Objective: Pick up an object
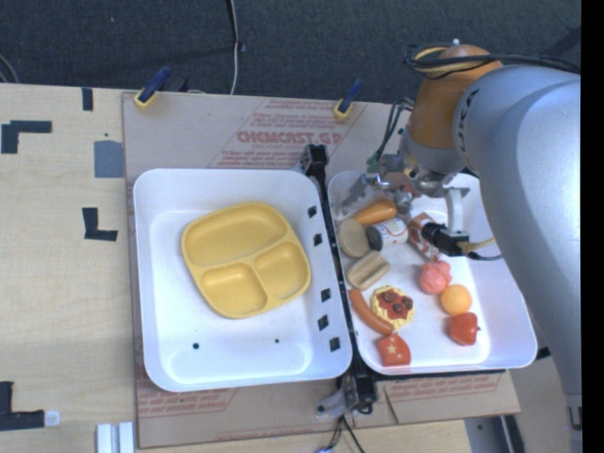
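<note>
The end effector [382,192] hangs low over the upper left corner of the right bin [505,343], in the upper right of the frame; whether it is wide or narrow cannot be told. Just below it lies an orange carrot-like piece [376,213], close enough that contact cannot be ruled out, though nothing is seen gripped.

Lower in the same bin sit more toy foods: a tan round piece with a dark end [355,238], a beige bun [367,271], a sausage [368,311], a small pizza [392,305], a red wedge [394,350], a pink ball [434,276], an orange fruit [456,298] and a red pepper-like piece [463,328]. The arm's grey body [533,173] covers the bin's right side.

The left bin [156,253], mid-frame, holds a yellow divided plate [245,258]. Both bins rest on a cardboard sheet [274,135] held by blue and yellow clamps [151,88] on the pale wooden surface [57,253]. A cable [229,26] runs across the dark floor along the top of the frame.
</note>
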{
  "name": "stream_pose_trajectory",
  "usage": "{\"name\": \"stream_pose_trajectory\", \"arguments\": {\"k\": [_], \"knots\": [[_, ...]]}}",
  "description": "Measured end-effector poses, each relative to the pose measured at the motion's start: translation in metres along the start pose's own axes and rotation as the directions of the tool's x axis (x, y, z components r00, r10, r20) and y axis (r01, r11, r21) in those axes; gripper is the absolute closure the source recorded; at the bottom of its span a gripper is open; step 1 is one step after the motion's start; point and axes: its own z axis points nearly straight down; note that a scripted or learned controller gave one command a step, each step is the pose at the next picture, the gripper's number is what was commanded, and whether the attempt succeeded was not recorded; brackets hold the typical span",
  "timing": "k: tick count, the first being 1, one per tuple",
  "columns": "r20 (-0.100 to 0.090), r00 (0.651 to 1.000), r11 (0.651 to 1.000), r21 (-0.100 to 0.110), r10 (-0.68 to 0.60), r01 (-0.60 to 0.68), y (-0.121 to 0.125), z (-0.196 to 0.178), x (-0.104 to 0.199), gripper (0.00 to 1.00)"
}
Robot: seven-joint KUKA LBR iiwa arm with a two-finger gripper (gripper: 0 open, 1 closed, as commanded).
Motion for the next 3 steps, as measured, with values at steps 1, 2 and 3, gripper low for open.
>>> {"name": "stream_pose_trajectory", "arguments": {"k": [1, 2, 3], "knots": [[0.016, 1.0, 1.0, -0.009, 0.005, -0.005, 0.0, -0.013, -0.008, 1.0], [0.015, 1.0, 1.0, -0.007, 0.004, -0.004, 0.0, -0.011, -0.007, 0.0], [0.003, 1.0, 1.0, 0.007, 0.004, -0.004, -0.052, 0.012, 0.0, 0.0]]}}
